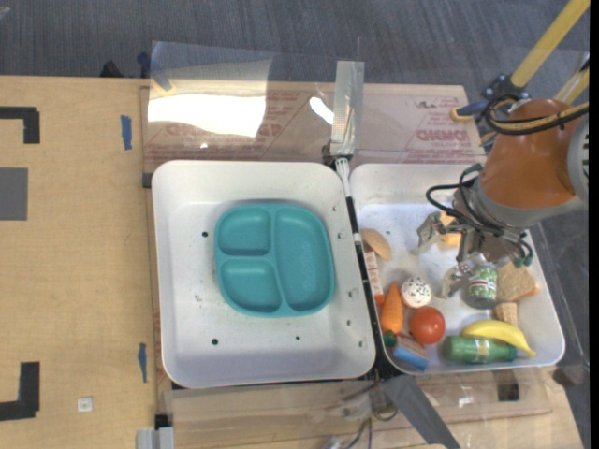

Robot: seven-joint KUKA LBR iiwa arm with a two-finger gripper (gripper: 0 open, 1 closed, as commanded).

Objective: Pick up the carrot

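From my station, the desk carries two white bins: the left bin holds a teal divided tray, perhaps a drop spot, and the right bin crowds the food together. My arm reaches in from the right, wrist bent down over the far-right items. Whether the jaws are spread, I cannot tell. The carrot lies well apart, by the left wall.

I see a smooth, matt teal plastic tray with three compartments lying in a shallow white plastic bin with a faint sheen. Behind that bin, clear glossy plastic sheeting catches glare over brown cardboard. To the bin's right, the small orange carrot looks smooth and slightly glossy.
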